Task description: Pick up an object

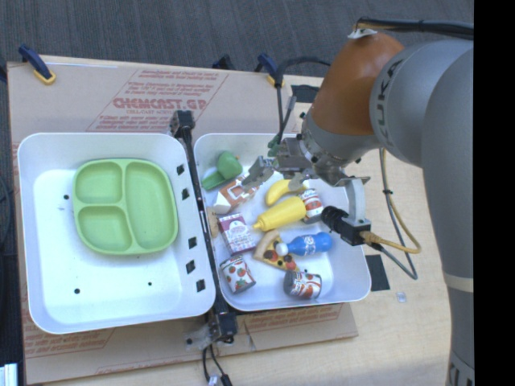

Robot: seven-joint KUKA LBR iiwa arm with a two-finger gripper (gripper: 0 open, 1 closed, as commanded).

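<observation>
The right bin holds a heap of toy food. A green pepper lies at its upper left, with a small banana and a yellow squeeze bottle in the middle. A blue bottle, a pizza slice, a red-white carton and two cans lie toward the front. My gripper hangs over the bin's back part, just above the banana and right of the pepper. Nothing is visibly held.
The left bin holds a green divided plate. A black hinge strip runs between the bins. A small brown box lies beside the banana. The big grey arm covers the right bin's back right corner.
</observation>
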